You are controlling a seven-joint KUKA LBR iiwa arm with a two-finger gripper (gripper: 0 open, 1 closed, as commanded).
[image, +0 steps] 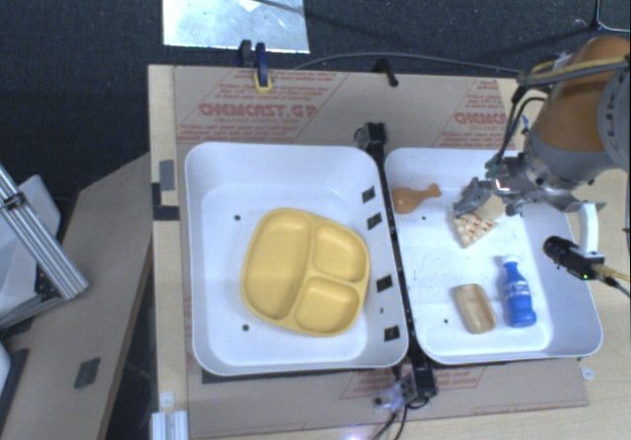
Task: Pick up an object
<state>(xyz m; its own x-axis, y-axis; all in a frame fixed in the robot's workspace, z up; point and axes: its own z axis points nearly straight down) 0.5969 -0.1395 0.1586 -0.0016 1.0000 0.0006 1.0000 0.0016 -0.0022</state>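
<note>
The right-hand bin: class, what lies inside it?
Inside the right bin: a brown drumstick-shaped piece, a pale waffle-like piece, a tan bread-like block and a blue bottle. The hand hangs over the pale piece, covering its upper edge.

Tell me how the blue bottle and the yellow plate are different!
The blue bottle is small and narrow; the yellow plate is wide and flat with three compartments. The bottle lies in the right bin among other small things; the plate lies alone in the left bin. Both rest on white bin floors, untouched by the gripper.
</note>
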